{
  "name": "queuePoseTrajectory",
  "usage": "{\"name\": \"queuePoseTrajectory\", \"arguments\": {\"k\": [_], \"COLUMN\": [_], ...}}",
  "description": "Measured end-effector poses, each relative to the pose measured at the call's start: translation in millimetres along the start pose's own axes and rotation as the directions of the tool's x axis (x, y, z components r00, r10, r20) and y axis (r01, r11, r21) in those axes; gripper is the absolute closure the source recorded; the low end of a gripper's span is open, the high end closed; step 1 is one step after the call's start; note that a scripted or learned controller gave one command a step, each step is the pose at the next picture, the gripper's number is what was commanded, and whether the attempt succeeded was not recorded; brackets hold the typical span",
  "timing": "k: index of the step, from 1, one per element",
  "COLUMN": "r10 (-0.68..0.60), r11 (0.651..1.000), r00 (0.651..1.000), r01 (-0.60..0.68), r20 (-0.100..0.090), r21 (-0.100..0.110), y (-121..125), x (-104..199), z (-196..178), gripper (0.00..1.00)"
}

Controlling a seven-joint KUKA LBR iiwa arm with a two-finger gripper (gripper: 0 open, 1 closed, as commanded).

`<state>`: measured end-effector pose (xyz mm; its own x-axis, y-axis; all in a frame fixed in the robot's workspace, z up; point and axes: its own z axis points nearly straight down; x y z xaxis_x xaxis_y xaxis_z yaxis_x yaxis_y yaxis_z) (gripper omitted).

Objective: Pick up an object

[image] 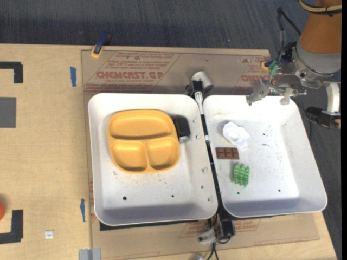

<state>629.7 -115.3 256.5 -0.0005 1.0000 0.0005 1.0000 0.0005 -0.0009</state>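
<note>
In the left bin (103, 199) we note a yellow divided tray (143, 140) beside a small black item (181, 128); the right bin (309, 161) holds a white crumpled piece (236, 134), brown bar (227, 154) and green toy (241, 174). The gripper (269, 92) hovers at that bin's far edge, fingers spread, gripping nothing: we judge it the approach step, next needing a descent nearward onto one object.

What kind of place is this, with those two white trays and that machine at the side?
Probably a robotics lab test bench, not a kitchen. A robot arm reaches over two white bins on a taped-up board; they hold odd practice items: a yellow divided plate, a green toy, a crumpled white piece.
</note>
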Motion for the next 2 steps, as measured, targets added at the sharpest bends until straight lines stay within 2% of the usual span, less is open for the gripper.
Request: {"name": "queuePoseTrajectory", "arguments": {"k": [1,2], "r10": [0.010,0.137], "r11": [1.000,0.991], "r00": [1.000,0.991], "r01": [-0.010,-0.137], "r20": [0.000,0.000], "r21": [0.000,-0.002], "y": [-63,-21], "x": [-13,10], "z": [158,172], "gripper": [0.00,0.00]}}
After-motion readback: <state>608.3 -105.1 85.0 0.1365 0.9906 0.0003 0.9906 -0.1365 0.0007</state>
